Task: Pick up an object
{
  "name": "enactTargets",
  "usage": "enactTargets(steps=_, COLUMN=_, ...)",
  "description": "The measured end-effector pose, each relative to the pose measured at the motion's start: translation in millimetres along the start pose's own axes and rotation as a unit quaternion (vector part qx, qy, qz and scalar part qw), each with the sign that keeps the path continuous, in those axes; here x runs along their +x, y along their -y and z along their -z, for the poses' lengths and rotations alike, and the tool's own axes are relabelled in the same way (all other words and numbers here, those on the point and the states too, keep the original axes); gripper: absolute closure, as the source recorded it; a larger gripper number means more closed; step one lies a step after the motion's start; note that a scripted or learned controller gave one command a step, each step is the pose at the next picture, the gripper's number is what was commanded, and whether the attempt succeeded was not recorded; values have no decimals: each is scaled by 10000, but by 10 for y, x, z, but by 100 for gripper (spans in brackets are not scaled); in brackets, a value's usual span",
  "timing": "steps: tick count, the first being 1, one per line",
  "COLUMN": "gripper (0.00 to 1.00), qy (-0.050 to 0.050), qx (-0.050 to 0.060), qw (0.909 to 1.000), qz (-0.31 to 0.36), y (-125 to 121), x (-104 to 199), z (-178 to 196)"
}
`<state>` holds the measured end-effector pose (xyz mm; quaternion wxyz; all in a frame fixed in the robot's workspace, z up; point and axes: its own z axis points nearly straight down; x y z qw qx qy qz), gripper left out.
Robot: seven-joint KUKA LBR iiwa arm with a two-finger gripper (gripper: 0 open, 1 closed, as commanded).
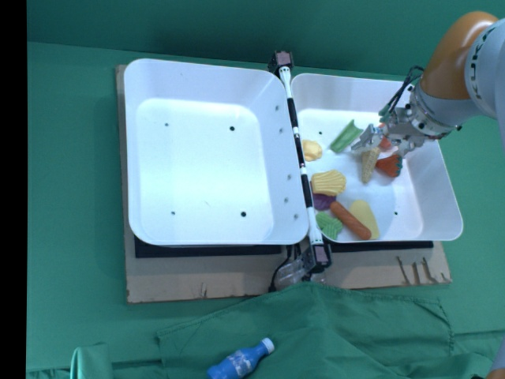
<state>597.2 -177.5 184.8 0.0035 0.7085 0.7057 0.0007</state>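
Observation:
The right bin holds several toy foods. My gripper hangs over its far right part, with the fingers spread open. Just below it lie a tan cone and a red piece with a green top. No item shows gripped between the fingers. A green pod lies left of the gripper. Nearer the front are a yellow ridged piece, an orange carrot, a pale yellow piece, a green leaf and a purple piece.
The left bin stands beside the right one, with a black-and-white divider bar between them. A small yellow-orange piece lies by that bar. A blue bottle lies on the green cloth in front of the bench.

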Motion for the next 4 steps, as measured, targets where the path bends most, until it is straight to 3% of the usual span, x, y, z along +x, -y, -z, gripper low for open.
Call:
enactTargets(steps=1, gripper=0, qy=4, qx=-28, qw=10000, qz=9, y=-32, x=-16, z=9)
enactTargets(steps=2, gripper=100, qy=31, qx=-93, qw=10000, qz=-6, y=-59, x=-37, z=157)
enactTargets(steps=3, gripper=100, qy=0, qx=-21, qw=10000, qz=7, y=-177, x=-79, z=735)
enactTargets(steps=4, gripper=100, qy=4, qx=-36, qw=10000, qz=8, y=-147, x=-86, z=1403)
